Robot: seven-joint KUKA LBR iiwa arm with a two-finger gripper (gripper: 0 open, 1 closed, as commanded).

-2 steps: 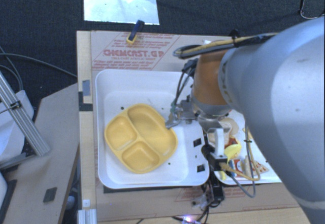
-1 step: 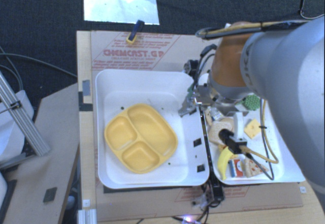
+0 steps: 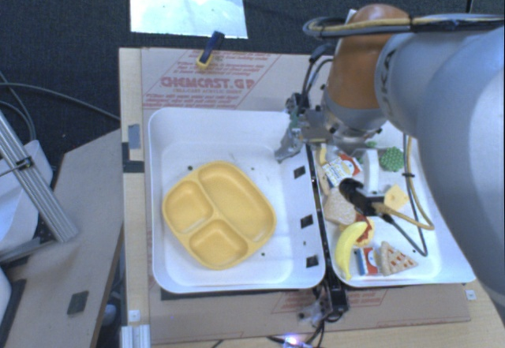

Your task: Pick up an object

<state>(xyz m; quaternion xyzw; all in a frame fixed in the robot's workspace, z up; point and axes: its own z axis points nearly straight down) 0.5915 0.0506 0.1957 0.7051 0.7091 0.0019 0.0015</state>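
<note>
The loose things to be picked lie heaped in the right bin [image 3: 432,250]. A yellow banana [image 3: 345,245] curves along its near left side, close to the wall shared with the other bin. Just right of it sit a small red and blue carton [image 3: 363,260] and a toy pizza slice [image 3: 392,259]. Farther back lie a round of brown bread [image 3: 339,210] and a pale yellow cheese wedge [image 3: 396,198]. Beyond them are a white and red packet [image 3: 341,169] and, at the far right, a knobbly green piece [image 3: 390,158].

None of them is in the pincer [image 3: 286,147]. It hangs just left of the shared wall, over the far right corner of the left bin [image 3: 181,133], low above the white floor. From here I cannot tell whether it is open or closed, and I see nothing in it.

The arm [image 3: 446,94] comes in from the right as a thick grey tube passing high over the right bin. It bends downward at the orange band [image 3: 364,62], so the wrist points down and leftward to the bin corner.

In the left bin a yellow divided tray [image 3: 218,214] with three compartments lies flat near the middle, well apart from the pincer.

Both bins rest on a cardboard sheet [image 3: 209,80] with red print, on the tan surface [image 3: 87,204]. A small blue and yellow item [image 3: 209,50] lies at the sheet's far edge.
</note>
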